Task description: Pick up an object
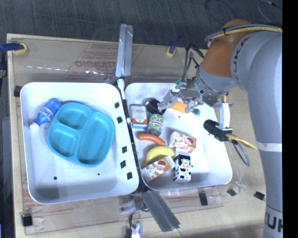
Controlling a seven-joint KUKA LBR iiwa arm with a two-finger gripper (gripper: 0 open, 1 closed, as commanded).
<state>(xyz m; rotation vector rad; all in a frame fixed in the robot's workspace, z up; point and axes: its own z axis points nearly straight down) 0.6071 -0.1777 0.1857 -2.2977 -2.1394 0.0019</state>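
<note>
Camera view: orange object (178,106) lies directly beneath the end effector (181,101).

**Arm over right bin, far end**

Gripper (181,102) sits low in right bin (216,168) at its far side, above an orange object (178,106). Nearer: small can (156,124), sausage (150,138), banana (157,154), cow-print carton (183,168). Left bin (35,180) holds blue divided tray (81,133) and blue bottle (46,111).

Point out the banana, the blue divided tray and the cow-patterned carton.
banana (157,154), camera view, middle of its yellow curve.
blue divided tray (82,133), camera view, ridge between compartments.
cow-patterned carton (183,168), camera view, its spotted front face.
</note>
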